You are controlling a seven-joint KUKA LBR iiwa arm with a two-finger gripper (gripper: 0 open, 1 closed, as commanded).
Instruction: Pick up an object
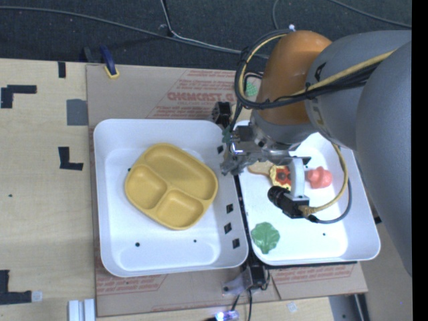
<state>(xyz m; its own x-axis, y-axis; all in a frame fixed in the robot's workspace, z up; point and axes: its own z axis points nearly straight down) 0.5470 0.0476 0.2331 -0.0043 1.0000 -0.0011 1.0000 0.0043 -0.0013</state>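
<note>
I judge this the approach step: my claw sits at the inner edge of the right shallow white bin. I cannot tell its spread. It is near a flat yellow-and-red toy slice. Next, centre over that.

Bright, even light here, the left bin glares white, and the looming arm looks slightly soft.

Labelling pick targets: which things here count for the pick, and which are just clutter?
In play: gripper, yellow divided tray, green toy, pink toy, yellow-red piece.
Lying about: blue clamp, black tape mark, cable.
</note>
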